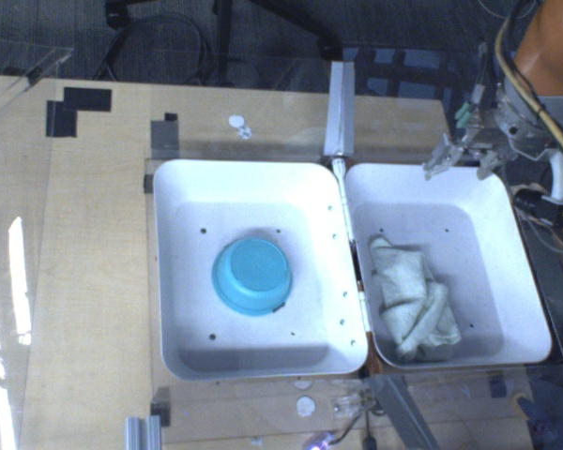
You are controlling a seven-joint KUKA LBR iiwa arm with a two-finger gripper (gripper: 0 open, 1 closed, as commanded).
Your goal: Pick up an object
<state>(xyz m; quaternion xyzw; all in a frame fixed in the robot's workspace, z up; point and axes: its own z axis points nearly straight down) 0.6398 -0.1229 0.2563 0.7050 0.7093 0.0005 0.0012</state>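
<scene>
A blue bowl [252, 276] lies upside down in the middle of the left bin [183, 204]. A crumpled white cloth [408, 295] lies in the right bin [488, 223], toward its near left side. My gripper [462, 161] hangs over the far rim of the right bin, well above and behind the cloth. Its two fingers are spread apart and open, with nothing between them.
A metal post [339, 111] stands at the back between the two bins. Cables and the arm's orange-banded wrist [551, 40] crowd the upper right corner. Black tape marks [75, 106] sit on the wooden bench to the far left.
</scene>
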